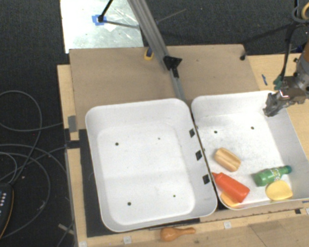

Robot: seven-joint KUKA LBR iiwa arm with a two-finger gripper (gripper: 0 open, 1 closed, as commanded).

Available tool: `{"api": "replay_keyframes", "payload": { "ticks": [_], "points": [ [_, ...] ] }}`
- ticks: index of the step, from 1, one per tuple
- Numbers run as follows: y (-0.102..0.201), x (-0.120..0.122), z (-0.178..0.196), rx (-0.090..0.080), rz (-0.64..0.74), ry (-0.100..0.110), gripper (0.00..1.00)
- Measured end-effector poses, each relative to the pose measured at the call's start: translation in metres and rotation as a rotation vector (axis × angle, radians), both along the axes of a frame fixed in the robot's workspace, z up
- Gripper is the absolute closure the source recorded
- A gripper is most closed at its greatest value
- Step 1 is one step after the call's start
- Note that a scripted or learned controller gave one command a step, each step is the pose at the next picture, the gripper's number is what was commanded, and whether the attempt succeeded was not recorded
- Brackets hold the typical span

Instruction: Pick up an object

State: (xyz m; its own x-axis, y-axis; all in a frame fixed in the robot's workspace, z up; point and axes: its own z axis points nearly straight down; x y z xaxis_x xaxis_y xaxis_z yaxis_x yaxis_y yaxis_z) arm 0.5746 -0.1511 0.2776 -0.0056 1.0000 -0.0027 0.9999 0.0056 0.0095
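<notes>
Camera view, from above the bench (229, 60). We see two shallow white bins side by side. The left bin (105, 205) carries nothing that we can make out; the right bin (299, 150) holds every candidate object, gathered in its near half. These are a tan bread roll (227, 159), an orange-red carrot-shaped piece (231, 186) lying against the wall next to the left bin, a green bottle (271, 175) on its side, and a yellow lemon-like piece (278, 190) just beside the bottle at the near right corner. A small brown pear-like item (176, 232) lies outside the bins on the front edge of the bench.

The gripper (273, 106) hangs over the far right part of the right bin, well apart from the objects. We cannot tell how the jaws stand: they are small and dark at this scale, and we see nothing between them.

We judge the task barely begun. No object is lifted; what remains is to move over one piece, descend, close and raise.
</notes>
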Motion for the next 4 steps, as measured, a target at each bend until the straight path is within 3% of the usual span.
{"api": "replay_keyframes", "payload": {
  "ticks": [1, 2, 4],
  "points": [
    [0.055, -0.015, -0.015, 0.005, 0.004, 0.010, 1.00],
    [0.115, -0.015, -0.023, 0.005, 0.006, 0.008, 1.00],
    [0.215, -0.043, -0.039, 0.006, 0.005, 0.010, 1.00]
  ]
}}
